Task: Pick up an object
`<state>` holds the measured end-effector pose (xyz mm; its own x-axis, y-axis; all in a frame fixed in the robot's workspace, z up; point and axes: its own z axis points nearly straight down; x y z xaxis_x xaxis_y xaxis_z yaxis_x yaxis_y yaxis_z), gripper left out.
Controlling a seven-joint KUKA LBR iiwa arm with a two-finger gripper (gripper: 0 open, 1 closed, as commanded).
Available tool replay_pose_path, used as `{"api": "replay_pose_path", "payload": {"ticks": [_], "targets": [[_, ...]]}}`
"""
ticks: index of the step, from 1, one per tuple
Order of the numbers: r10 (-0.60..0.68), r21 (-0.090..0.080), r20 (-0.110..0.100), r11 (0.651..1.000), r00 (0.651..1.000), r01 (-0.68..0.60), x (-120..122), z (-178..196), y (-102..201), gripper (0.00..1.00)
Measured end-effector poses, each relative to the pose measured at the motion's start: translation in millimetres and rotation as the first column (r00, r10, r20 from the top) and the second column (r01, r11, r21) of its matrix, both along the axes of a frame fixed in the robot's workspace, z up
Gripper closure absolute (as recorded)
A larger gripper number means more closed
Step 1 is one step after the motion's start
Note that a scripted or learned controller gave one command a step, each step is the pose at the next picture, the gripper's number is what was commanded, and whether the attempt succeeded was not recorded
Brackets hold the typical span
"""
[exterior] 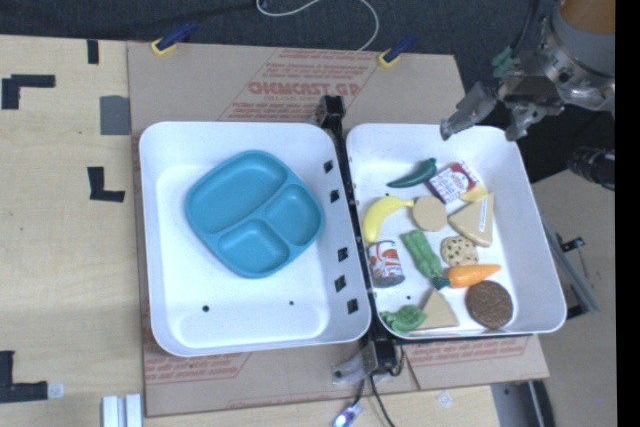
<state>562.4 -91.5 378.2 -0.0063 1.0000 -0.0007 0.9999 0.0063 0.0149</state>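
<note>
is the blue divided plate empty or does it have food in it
Empty. The blue plate in the left bin shows three bare compartments.

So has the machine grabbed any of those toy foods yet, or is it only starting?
Only starting, it seems. The gripper hangs above the top right corner of the right white bin with nothing between its fingers. The toy foods, such as the yellow banana, the orange carrot and the round brown cookie, lie in that bin. Left to do: come down, close on one and lift it.
</note>
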Motion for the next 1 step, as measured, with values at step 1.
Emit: {"api": "replay_pose_path", "payload": {"ticks": [1], "targets": [[-0.003, -0.001, -0.016, 1.0, 1.0, 0.003, 0.0, -0.4, -1.7, 1.0]]}}
